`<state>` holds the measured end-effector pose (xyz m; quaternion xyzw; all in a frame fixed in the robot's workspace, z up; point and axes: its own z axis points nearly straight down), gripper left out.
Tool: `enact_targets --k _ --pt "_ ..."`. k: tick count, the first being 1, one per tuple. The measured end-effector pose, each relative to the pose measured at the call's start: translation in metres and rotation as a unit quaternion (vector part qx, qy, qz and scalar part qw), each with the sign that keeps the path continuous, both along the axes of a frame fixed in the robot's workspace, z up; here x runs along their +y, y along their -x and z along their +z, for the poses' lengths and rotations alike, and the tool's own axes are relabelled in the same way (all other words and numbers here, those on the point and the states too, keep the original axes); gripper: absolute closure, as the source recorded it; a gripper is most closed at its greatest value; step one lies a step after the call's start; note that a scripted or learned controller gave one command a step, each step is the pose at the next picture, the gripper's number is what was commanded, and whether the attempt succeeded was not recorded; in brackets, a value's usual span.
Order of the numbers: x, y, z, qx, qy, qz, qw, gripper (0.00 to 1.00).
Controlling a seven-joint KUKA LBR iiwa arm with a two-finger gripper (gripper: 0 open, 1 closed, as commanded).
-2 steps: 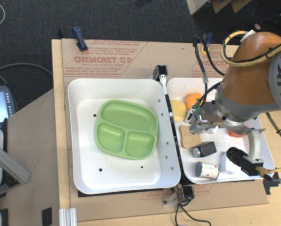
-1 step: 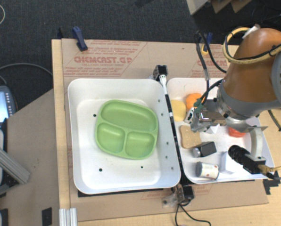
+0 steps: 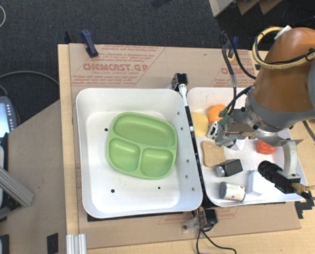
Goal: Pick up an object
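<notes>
My gripper (image 3: pixel 224 135) hangs low over the right bin (image 3: pixel 200 97), near its left side. Just beyond it lie an orange ball (image 3: pixel 216 111) and a pale yellow piece (image 3: pixel 200 123). A tan flat piece (image 3: pixel 212 153) sits directly in front of the gripper. A dark grey block (image 3: pixel 230 168) and a white cylinder (image 3: pixel 232 191) lie nearer the bin's front. A red-orange object (image 3: pixel 265 147) shows partly under the wrist. The arm hides the bin's back right part.
The left bin (image 3: pixel 89 120) holds a green divided plate (image 3: pixel 142 145). A black-and-white strip (image 3: pixel 189 126) runs along the wall between the two bins. A small white piece (image 3: pixel 253 184) lies at the right bin's front.
</notes>
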<state>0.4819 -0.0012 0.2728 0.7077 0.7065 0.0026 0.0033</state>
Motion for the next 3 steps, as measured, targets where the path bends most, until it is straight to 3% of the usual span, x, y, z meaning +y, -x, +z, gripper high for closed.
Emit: enact_targets --k 1,2,3 --pt "0.09 0.003 0.03 0.002 -0.0018 0.006 1.0 1.0" --pt "0.057 0.002 0.218 -0.007 -0.0021 0.001 1.0 1.0" --pt "0.128 0.004 0.074 0.008 -0.0004 0.003 1.0 1.0"
